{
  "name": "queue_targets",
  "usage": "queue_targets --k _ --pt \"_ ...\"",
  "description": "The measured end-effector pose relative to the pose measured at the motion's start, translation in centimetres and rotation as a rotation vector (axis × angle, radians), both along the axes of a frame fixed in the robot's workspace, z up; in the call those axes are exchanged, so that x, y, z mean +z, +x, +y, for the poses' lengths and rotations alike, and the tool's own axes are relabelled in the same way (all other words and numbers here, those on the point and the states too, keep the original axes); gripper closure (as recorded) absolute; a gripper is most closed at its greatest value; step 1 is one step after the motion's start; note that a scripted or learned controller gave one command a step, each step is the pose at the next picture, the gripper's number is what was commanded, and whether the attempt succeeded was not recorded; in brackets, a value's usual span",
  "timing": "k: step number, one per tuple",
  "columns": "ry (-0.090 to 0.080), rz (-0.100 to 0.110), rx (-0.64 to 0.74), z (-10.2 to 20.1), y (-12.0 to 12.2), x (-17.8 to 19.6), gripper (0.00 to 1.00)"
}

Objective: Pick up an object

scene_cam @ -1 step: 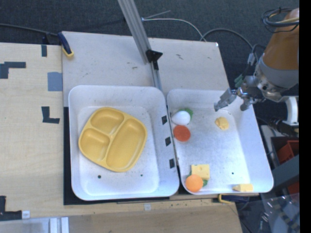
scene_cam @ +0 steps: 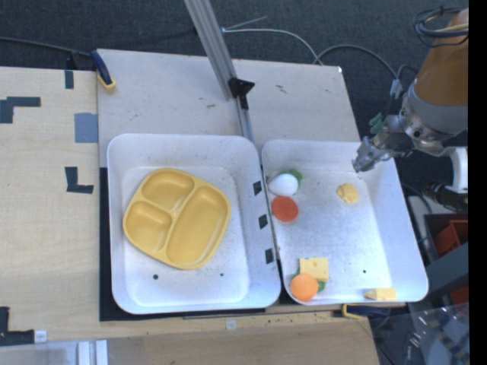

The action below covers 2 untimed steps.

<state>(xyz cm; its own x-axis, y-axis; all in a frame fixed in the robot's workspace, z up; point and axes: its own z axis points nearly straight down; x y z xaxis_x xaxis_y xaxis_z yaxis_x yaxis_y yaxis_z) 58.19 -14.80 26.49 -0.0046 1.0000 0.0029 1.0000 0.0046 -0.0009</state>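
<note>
Six small things lie in the right bin (scene_cam: 396, 226) — a white ball (scene_cam: 284, 183), red disc (scene_cam: 285, 209), yellow lump (scene_cam: 348, 194), yellow block (scene_cam: 314, 268), orange ball (scene_cam: 304, 287), yellow wedge (scene_cam: 380, 294). The pincer (scene_cam: 364, 160) hangs at that bin's upper right edge, near the lump — open or closed, I cannot tell. One yellow tray (scene_cam: 176, 217) fills the left bin (scene_cam: 122, 280).

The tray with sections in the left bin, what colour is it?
Yellow, seen plainly in the camera view: the divided tray.
</note>
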Motion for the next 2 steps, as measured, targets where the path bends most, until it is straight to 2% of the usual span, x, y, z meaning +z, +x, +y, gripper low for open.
queue_targets --k 1,2 --pt "-0.005 0.001 -0.003 -1.0 2.5 -2.6 1.00" --pt "-0.001 0.010 -0.002 3.7 0.8 -14.4 1.00"
